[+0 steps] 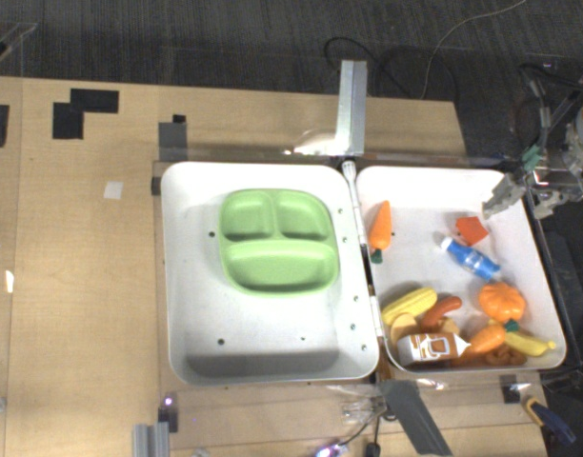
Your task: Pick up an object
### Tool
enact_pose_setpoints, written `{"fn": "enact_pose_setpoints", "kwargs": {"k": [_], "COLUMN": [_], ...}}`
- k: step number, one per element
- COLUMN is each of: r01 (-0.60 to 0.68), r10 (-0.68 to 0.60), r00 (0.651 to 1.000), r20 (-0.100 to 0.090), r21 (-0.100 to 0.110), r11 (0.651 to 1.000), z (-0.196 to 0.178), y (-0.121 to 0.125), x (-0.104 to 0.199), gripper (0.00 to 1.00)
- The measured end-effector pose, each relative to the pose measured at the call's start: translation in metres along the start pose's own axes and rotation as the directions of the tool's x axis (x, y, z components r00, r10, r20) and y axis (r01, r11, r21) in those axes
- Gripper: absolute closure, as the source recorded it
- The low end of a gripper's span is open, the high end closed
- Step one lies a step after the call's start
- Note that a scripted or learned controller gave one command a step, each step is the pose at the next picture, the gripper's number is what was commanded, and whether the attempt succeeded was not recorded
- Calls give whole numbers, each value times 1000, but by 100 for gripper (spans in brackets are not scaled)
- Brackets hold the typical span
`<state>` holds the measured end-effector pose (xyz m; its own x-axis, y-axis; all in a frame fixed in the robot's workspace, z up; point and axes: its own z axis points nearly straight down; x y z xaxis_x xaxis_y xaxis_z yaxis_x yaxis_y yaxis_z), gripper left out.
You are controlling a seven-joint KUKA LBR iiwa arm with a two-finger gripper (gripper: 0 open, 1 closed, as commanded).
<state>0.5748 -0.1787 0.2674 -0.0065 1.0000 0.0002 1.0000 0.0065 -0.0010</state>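
1. The tool (498,198) is seen at the upper right corner of the right white shallow bin (417,181); whether it is apart or together cannot be told.
2. Nothing is seen held.
3. A small red block (472,229) lies nearest, just below the tool, touching a blue and white bottle (471,258).
4. A straight descent onto the block is judged best, since the bottle crowds one side.
5. An orange toy carrot (379,227) lies alone by the left wall.
6. A green divided plastic plate (277,239) is seen in the left bin (191,284).

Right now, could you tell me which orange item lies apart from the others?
The carrot, alone against the right bin's left wall; the others cluster at its near-right corner.
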Motion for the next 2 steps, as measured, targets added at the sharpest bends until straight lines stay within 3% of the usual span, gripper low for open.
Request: {"fn": "enact_pose_setpoints", "kwargs": {"k": [1,2], "r01": [12,147], "r10": [-12,-147], "r00": [1000,989], "r20": [2,2], "r21": [-4,-3], "r11": [1000,989], "z": [-62,-38], "y": [-12,23], "x": [-16,-14], "gripper": [0,0]}}
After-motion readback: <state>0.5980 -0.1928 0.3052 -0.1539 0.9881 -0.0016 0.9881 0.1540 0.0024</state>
